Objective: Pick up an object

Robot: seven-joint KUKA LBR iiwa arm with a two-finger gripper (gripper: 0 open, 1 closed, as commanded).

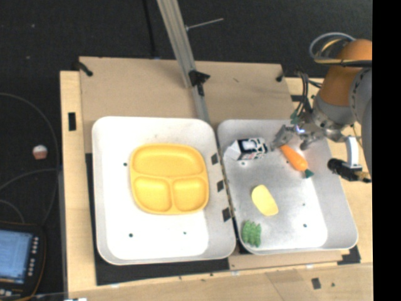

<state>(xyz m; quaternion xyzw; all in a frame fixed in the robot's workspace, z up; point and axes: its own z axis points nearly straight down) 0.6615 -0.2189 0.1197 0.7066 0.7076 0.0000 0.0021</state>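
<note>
The orange carrot (294,157) lies tilted in the right bin (332,224) near its far edge, just under the gripper (293,135) — whether it grips cannot be told. Nearby: a black-and-white item (250,147), yellow lemon (264,200), green piece (251,232) — left bin (113,231) holds a yellow tray (168,178).

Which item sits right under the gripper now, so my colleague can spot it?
Look in the right-hand bin, at its upper part where the gripper hangs. Just below it lies the carrot, a small orange piece with a green tip, slanted. Its neighbours are a black-and-white object, a yellow lump and a green piece.
</note>
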